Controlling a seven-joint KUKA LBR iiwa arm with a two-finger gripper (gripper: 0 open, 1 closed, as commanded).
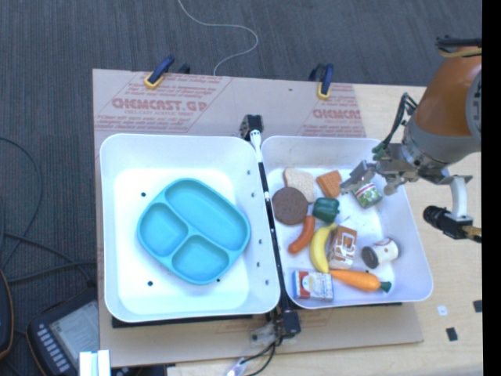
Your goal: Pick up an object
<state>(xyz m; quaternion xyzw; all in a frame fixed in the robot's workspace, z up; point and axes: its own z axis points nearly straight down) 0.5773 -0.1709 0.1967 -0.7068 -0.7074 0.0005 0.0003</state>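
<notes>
the gripper (371,180) is seen over the right bin (421,276), its fingers closed around a small green-and-white can (369,196) lifted near the bin's far right corner. two white bins are set on a brown board (188,104) over dark carpet (63,30); one blue divided plate (193,229) is held in the left bin (109,210).
</notes>
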